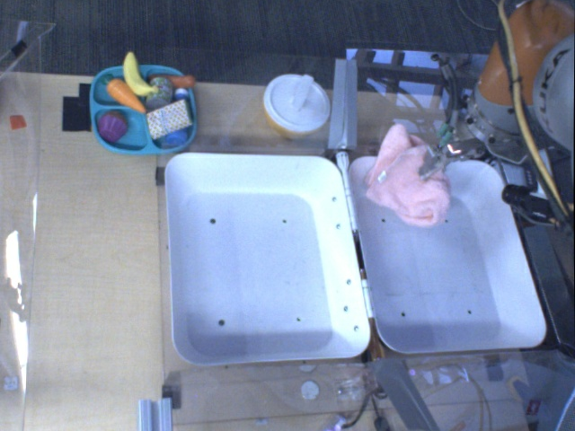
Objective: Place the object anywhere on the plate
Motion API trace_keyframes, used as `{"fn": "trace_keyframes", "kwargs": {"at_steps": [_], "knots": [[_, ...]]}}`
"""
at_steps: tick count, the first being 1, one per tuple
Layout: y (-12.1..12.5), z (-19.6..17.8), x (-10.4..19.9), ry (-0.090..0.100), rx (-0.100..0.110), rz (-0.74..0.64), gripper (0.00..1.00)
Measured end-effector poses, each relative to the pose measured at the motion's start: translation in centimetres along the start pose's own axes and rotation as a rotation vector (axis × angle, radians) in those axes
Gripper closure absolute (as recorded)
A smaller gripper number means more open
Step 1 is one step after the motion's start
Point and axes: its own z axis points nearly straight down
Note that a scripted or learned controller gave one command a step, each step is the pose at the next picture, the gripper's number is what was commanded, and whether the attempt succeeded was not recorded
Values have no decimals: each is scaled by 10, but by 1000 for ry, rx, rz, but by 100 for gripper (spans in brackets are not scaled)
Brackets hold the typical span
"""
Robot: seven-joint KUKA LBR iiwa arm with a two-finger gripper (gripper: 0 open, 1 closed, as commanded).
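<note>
- Two shallow white bins sit side by side; a crumpled pink cloth (pixel 409 182) lies at the far end of the right bin (pixel 467 303).
- The two-finger gripper (pixel 437 160) sits at the cloth's right edge, apparently clenched on a fold of it.
- A blue sectioned plate (pixel 142 109) of toy food stands well apart, beyond the left bin (pixel 256 259).

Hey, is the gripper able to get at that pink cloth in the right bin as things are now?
Probably yes. The gripper is already at the pink cloth's upper right edge in the right bin, and nothing lies between them.
</note>
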Motion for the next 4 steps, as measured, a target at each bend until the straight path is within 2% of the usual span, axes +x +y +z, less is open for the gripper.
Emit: {"fn": "trace_keyframes", "kwargs": {"at_steps": [1,2,4], "knots": [[2,-39,1,0,-2,-9,100],[-7,-34,59,2,-1,-414,100],[-29,-40,151,2,-4,-1218,100]]}}
